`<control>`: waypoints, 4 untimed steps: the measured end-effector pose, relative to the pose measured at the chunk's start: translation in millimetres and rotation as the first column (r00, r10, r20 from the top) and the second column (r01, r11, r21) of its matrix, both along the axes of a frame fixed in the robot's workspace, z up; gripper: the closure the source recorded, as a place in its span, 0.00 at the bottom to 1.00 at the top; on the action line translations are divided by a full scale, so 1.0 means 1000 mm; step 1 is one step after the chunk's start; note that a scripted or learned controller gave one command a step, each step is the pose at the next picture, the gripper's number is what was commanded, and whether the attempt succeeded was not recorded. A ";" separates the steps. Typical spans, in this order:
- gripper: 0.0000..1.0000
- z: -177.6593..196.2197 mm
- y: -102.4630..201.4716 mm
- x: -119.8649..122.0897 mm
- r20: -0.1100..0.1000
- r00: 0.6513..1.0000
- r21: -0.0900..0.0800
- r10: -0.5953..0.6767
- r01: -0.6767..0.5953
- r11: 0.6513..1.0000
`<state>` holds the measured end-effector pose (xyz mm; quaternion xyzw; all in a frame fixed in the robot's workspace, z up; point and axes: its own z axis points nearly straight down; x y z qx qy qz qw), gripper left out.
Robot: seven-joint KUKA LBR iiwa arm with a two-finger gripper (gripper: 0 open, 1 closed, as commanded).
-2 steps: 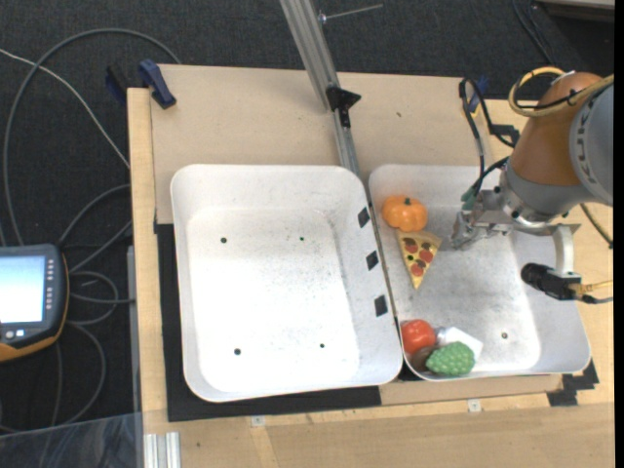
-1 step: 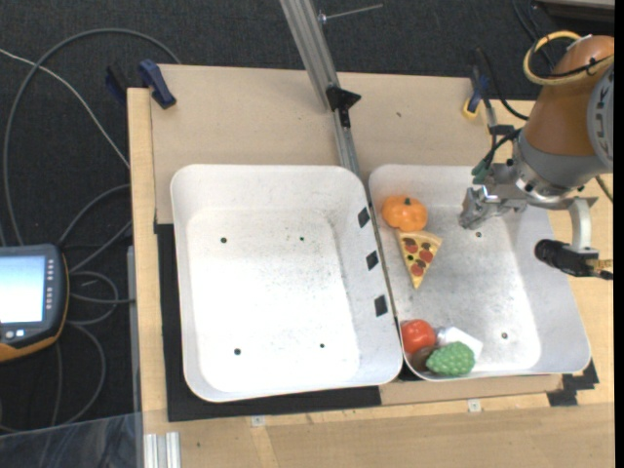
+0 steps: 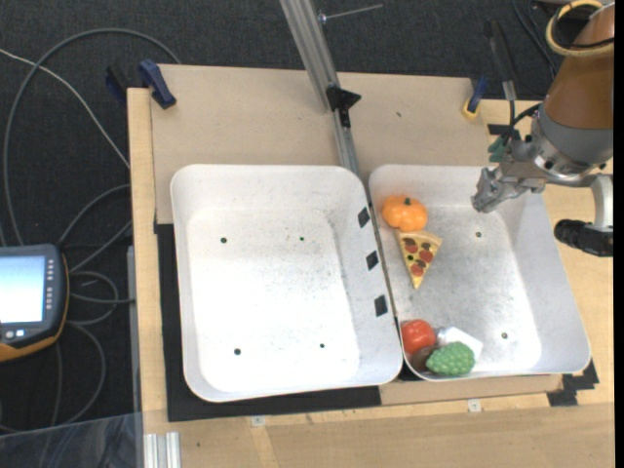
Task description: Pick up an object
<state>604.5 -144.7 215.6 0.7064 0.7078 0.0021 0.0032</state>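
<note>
The right bin [image 3: 526, 291] holds an orange pumpkin [image 3: 404, 212] near its far left corner and a pizza slice [image 3: 419, 256] just in front of it. At the near left corner lie a red tomato [image 3: 417, 334], a green bumpy toy [image 3: 450, 360] and a small white piece [image 3: 459, 339]. My gripper [image 3: 487, 197] hangs over the bin's far right part, to the right of the pumpkin and apart from every object. Nothing shows between its fingers.
The left bin [image 3: 273, 281] sits beside the right one, with black clips on the shared wall [image 3: 371, 258]. A metal pole [image 3: 312, 37] slants up from behind the bins. Blue clamps [image 3: 156, 83] grip the bench's far edge. A handheld pendant [image 3: 29, 295] lies off the left.
</note>
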 end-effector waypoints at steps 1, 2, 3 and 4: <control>1.00 -0.004 0.055 0.019 -0.005 1.000 0.004 0.005 -0.005 1.000; 1.00 -0.010 0.107 0.032 -0.006 1.000 0.004 0.005 -0.005 1.000; 1.00 0.007 0.164 0.039 -0.004 1.000 0.004 0.006 -0.006 1.000; 1.00 0.015 0.228 0.050 -0.004 1.000 0.005 0.007 -0.007 1.000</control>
